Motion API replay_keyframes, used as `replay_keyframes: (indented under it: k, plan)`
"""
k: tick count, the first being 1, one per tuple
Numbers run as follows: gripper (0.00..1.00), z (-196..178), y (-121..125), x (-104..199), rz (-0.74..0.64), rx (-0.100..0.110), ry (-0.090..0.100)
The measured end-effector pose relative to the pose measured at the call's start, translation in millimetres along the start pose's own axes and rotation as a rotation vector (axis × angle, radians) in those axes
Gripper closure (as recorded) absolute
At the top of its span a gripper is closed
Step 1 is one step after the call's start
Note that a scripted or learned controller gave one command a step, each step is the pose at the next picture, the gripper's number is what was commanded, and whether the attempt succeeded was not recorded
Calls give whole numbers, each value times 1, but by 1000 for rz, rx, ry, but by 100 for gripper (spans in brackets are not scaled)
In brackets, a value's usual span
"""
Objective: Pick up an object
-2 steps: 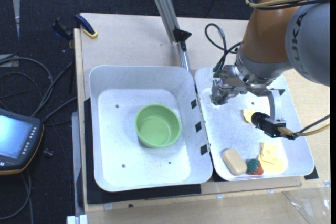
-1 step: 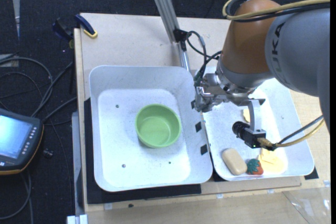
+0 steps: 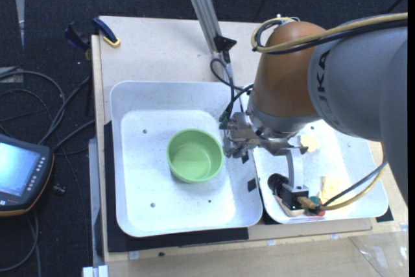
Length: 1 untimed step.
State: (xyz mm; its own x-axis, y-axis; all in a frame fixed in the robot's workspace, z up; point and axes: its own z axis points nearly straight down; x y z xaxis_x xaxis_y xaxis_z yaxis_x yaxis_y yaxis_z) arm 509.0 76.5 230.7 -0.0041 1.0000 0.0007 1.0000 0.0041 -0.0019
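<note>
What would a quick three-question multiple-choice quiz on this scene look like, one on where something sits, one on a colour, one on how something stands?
1. Where is the bowl?
A. In the left bin
B. In the right bin
C. On the floor

2. What colour is the bowl?
A. Red
B. Green
C. Black

3. How does the bowl stand?
A. Upside down
B. On its side
C. Upright, open side up

Answers:
1. A, it rests on the floor of the left bin, near that bin's right wall.
2. B, its rim and inside are light green.
3. C, the round rim faces the camera and you can see down into it.
</note>
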Motion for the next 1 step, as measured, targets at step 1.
replay_keyframes:
  k: [1]
  plan:
    - [0,0,1,-2,4,-2,-1]
